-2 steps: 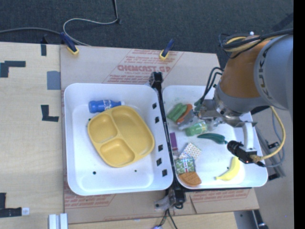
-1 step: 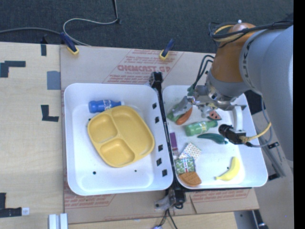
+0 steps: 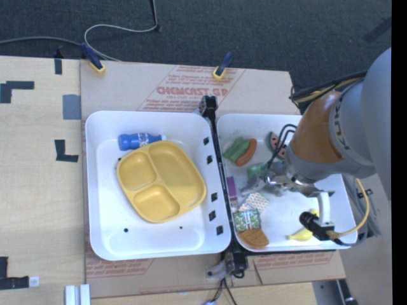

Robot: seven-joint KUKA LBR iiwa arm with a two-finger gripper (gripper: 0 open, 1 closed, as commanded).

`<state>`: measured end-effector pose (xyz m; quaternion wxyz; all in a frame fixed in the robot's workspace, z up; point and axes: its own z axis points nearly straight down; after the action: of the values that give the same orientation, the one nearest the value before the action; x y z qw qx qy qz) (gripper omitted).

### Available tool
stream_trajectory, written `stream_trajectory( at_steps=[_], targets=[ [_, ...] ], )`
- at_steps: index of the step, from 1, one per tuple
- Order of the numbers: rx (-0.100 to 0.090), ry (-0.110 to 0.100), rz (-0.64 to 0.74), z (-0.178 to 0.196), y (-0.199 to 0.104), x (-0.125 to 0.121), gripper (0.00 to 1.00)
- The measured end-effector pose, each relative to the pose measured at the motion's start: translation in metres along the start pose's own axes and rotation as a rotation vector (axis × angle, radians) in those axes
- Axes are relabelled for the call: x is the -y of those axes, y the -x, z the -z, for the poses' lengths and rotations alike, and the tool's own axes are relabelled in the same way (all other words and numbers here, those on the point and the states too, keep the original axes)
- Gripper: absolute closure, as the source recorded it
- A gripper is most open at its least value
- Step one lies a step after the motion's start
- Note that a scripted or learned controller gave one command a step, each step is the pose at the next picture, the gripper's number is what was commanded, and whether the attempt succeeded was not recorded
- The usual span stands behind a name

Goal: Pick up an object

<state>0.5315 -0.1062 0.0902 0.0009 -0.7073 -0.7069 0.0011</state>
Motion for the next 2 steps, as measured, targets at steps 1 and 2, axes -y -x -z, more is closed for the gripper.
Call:
stream_trajectory(
  at_steps=[1, 2],
  targets=[
    [0.001, 0.005, 0.002, -0.0045, -0.0037, -0.043, 0.0],
    [0.001, 0.004, 0.001, 0.0051, -0.0034, -0.0428, 1.0]
  ],
)
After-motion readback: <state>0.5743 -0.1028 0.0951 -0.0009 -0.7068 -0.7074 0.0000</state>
